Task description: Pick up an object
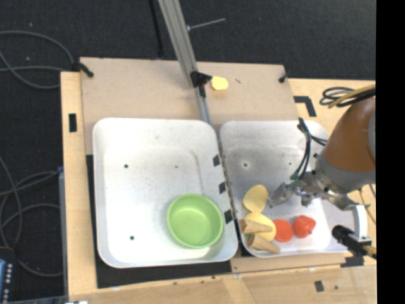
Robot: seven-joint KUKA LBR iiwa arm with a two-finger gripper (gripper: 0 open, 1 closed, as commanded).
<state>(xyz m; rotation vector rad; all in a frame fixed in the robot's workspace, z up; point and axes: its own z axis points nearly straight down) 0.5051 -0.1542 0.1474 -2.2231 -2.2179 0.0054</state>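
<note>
Several food items are lying in the right bin point(266, 138). The gripper point(283, 194) is hovering beside the yellow chip point(255, 198); its grip state cannot be told. Next it likely needs lowering.

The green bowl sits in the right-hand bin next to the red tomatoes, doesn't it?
Not quite. The camera view shows the green bowl in the left bin, alone near its front corner. The red tomatoes lie in the right bin, beside some yellow pieces.

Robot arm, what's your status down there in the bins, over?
Gripper low in the right bin, nothing seen held. Yellow chip-shaped piece just beside it; two red items near the front wall. Green bowl in the left bin.
</note>
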